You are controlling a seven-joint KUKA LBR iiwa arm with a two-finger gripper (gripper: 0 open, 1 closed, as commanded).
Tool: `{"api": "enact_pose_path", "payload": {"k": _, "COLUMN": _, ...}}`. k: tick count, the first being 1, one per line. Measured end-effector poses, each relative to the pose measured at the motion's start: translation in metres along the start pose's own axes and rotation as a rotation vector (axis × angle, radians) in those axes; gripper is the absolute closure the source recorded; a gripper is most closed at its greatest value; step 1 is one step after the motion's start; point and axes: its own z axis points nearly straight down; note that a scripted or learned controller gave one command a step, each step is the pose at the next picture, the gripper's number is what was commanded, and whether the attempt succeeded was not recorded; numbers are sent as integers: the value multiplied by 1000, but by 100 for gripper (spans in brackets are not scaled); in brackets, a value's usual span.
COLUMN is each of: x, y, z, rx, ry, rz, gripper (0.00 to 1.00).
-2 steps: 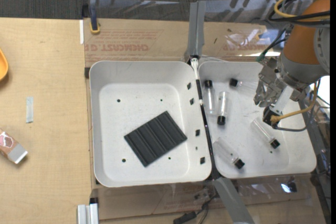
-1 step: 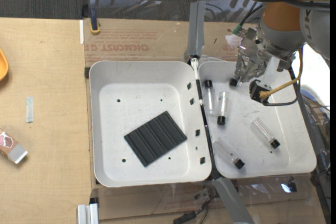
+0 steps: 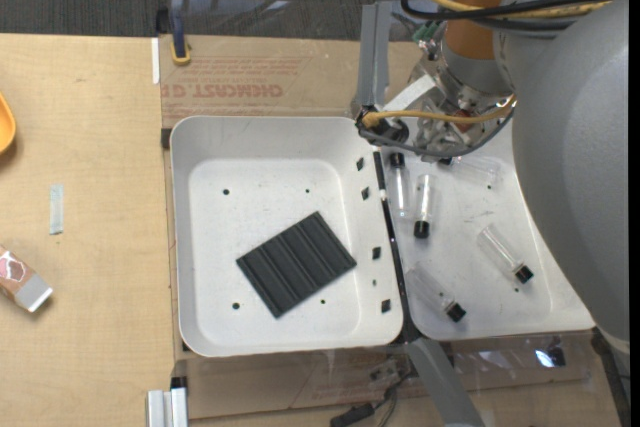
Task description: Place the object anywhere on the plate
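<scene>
A dark ribbed plate (image 3: 296, 264) lies flat and slightly turned in the left white bin (image 3: 184, 215). Several clear tubes with black caps lie in the right bin (image 3: 465, 225): one (image 3: 398, 187) beside the divider, one (image 3: 422, 205) next to it, one (image 3: 501, 253) further right and one (image 3: 441, 300) near the front. My gripper (image 3: 438, 148) hangs over the far left corner of the right bin, just above the upper ends of the two tubes by the divider. The wrist and cables hide its tip.
The arm's grey body (image 3: 580, 115) covers the right side of the right bin. A raised divider (image 3: 385, 215) separates the bins. On the bench at left lie a small grey strip (image 3: 56, 210), a wrapped piece (image 3: 22, 281) and an orange thing (image 3: 5, 125).
</scene>
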Motion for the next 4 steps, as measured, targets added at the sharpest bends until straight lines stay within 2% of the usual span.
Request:
{"api": "enact_pose_path", "payload": {"k": 1, "x": -46, "y": -69, "z": 2, "rx": 1, "ry": 0, "rz": 35, "gripper": 100}}
{"api": "enact_pose_path", "payload": {"k": 2, "x": -46, "y": -69, "z": 2, "rx": 1, "ry": 0, "rz": 35, "gripper": 0}}
{"api": "enact_pose_path", "payload": {"k": 3, "x": 38, "y": -113, "z": 154, "rx": -2, "ry": 9, "rz": -187, "gripper": 0}}
{"api": "enact_pose_path", "payload": {"k": 4, "x": 97, "y": -173, "z": 144, "rx": 0, "ry": 2, "rz": -292, "gripper": 0}}
